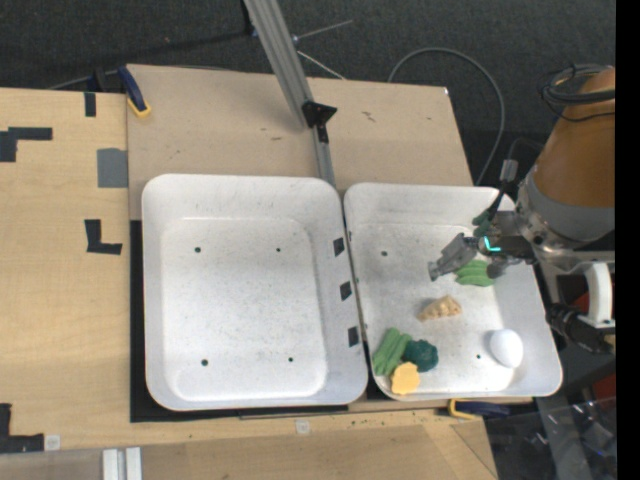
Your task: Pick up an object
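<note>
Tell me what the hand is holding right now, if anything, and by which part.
It cannot be told. The hand sits low in the right bin beside a green object, but the view does not show that object between its fingers.

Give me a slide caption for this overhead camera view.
Gripper over the right bin beside a green object, above a tan piece and white ball.

End effector (452, 259) over right bin (400, 208), green object (476, 276) beside it

Two white bins, the left bin (240, 288) and right bin (400, 218), both speckled with dark flecks, rest on a tan counter (60, 268). The right one contains a green piece (390, 350), a teal piece (423, 354), a yellow piece (405, 378), a beige piece (440, 309), a white ball (505, 348) and a bright green piece (476, 276). The arm (580, 158) is grey and orange.
</note>
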Controlling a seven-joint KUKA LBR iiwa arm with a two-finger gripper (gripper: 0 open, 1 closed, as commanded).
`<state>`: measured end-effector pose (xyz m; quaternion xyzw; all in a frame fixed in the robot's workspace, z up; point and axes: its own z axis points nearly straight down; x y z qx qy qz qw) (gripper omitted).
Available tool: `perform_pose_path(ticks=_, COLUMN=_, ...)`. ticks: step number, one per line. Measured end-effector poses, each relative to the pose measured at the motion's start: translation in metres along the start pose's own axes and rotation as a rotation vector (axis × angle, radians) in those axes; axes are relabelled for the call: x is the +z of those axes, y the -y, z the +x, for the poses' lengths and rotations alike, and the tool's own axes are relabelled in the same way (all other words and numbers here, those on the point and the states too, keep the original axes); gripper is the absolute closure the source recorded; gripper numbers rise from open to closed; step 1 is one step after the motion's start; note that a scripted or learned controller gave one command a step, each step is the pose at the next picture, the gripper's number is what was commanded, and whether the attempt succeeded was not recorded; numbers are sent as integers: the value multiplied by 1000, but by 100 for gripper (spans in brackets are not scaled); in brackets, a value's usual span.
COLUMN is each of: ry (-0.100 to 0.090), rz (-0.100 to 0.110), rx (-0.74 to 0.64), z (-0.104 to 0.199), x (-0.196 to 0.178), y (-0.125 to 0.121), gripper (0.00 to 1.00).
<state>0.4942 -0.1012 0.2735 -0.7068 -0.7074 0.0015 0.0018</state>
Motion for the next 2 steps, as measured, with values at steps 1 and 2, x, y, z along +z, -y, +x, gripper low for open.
perform_pose_path(ticks=1, ry=1, rz=-4, rx=-1, z=0, x=-2, y=-1, gripper=0)
perform_pose_path(ticks=2, ry=0, rz=1, rx=1, z=-6, x=44, y=1, gripper=0)
